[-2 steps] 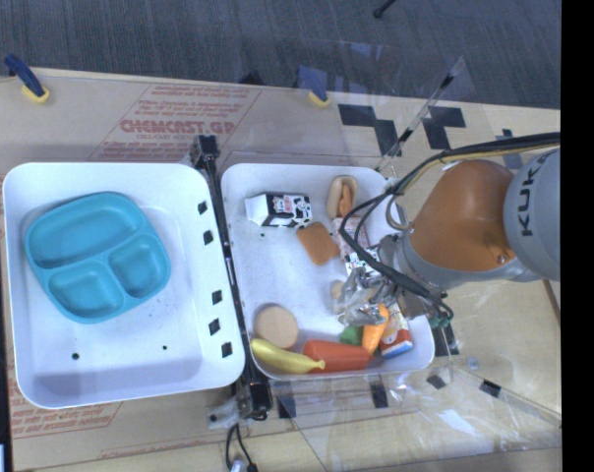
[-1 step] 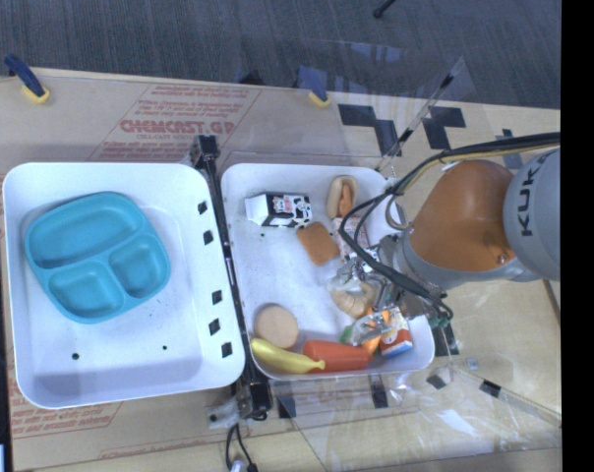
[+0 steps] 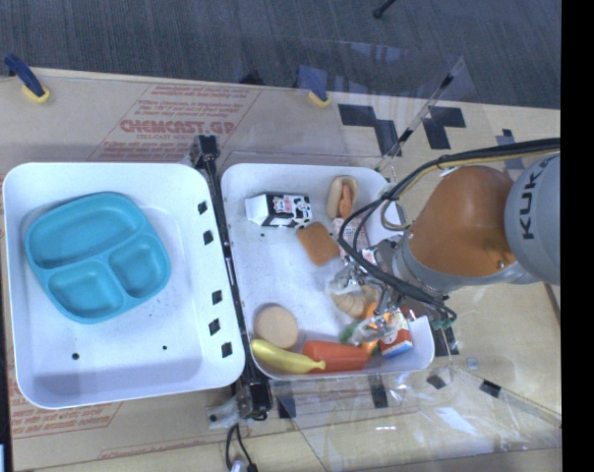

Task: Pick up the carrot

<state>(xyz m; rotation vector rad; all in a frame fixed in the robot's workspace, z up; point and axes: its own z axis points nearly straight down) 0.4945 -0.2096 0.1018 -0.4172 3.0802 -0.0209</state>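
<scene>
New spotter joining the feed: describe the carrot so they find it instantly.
Look in the right-hand bin, along its near edge. The carrot lies flat there, just right of the yellow banana; it is the orange-red tapered piece with a green tip, below the claw.

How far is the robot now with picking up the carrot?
Done: the arm has reached into the right bin, and the pincer is low by the bin's near right corner. In hand: nothing clearly; its grip is hidden. Left: the carrot lies on the bin floor beside the banana, so grasping and lifting it remain.
</scene>
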